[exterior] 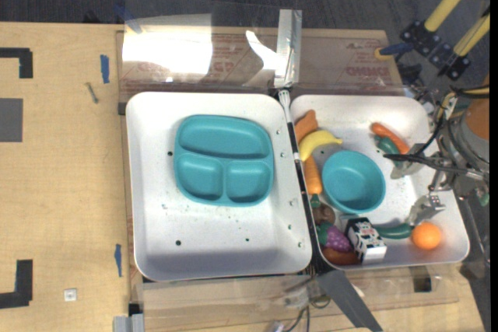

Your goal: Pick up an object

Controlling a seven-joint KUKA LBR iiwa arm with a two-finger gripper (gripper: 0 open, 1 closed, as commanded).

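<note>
While fingers [426, 207] state unclear | orange [426, 235] crowds right bin [459, 256] rim

left bin [148, 190]: teal divided plate [224, 159] | clear panel [206, 50] behind | wooden bench [54, 167]

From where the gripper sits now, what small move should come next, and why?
Probably a short descent toward the orange ball. The gripper sits at the right bin's right edge, just above the ball in this view, and the ball lies apart from the teal bowl, so nothing crowds it.
</note>
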